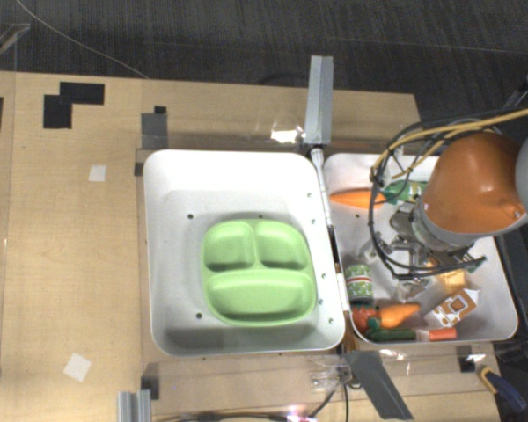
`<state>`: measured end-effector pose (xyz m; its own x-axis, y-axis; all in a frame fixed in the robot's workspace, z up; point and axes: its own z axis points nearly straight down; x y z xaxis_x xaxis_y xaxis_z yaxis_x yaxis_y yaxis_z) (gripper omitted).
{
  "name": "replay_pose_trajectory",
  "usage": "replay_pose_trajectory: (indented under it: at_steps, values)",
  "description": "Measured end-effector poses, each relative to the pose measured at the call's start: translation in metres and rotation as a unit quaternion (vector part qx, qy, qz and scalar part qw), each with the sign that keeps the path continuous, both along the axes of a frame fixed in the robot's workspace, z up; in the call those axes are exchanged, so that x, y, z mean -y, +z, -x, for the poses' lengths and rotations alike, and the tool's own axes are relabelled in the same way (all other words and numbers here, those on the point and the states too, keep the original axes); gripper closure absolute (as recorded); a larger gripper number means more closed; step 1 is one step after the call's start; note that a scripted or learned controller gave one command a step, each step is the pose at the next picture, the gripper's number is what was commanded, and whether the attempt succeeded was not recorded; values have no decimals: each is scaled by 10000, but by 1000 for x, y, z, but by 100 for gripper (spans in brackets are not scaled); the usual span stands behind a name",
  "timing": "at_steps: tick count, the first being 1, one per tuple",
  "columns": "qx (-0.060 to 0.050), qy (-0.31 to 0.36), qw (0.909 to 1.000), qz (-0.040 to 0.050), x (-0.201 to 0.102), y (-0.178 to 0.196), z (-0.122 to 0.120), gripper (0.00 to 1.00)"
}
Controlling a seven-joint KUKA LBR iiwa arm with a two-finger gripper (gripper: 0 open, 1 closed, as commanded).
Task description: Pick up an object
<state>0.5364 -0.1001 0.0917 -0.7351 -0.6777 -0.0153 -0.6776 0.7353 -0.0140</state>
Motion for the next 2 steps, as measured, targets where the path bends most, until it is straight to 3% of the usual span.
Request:
replay_pose_trajectory:
  at_steps: [1,2]
  values:
    - [48,172,9998,15,-8,1,17,0]
    - [133,202,9997,3,-11,15,12,100]
